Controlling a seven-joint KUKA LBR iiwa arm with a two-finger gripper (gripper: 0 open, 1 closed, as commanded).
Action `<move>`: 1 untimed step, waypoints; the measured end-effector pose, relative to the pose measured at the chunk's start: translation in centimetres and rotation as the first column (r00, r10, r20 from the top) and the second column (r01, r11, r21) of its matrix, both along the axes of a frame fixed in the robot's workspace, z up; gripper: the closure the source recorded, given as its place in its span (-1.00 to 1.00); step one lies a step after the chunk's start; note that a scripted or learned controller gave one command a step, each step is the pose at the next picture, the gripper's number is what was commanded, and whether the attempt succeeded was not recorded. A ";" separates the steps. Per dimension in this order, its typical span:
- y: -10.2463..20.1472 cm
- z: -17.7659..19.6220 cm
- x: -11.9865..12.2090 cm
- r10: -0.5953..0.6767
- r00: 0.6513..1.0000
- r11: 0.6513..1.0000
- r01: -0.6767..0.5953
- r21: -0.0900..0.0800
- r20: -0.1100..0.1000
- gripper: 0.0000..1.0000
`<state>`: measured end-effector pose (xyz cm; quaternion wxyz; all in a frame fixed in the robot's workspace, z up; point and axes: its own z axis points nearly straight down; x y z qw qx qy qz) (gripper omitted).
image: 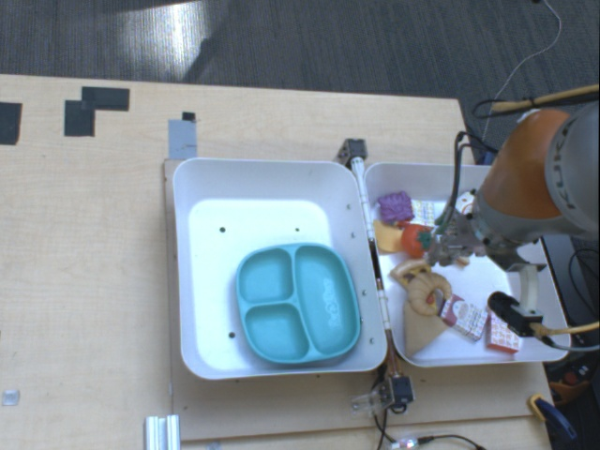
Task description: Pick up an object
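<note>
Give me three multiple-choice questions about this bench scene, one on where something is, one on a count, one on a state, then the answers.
1. Where is the blue divided plate?
A. left bin
B. right bin
C. bare bench

2. How many compartments has the plate?
A. two
B. three
C. five

3. How does the plate lie?
A. face up
B. upside down
C. on edge against a wall

Answers:
1 A: it lies in the left bin, while the purple toy and small packets sit in the right bin, where the gripper reaches.
2 B: two small, one long.
3 A: its hollows face upward.

Toys [427, 279] crowded; plate [298, 302] flanked by bare floor
</note>
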<state>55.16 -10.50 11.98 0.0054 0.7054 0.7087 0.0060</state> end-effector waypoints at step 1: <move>0.0 0.0 0.0 0.000 1.000 1.000 0.000 0.000 0.000 -1.00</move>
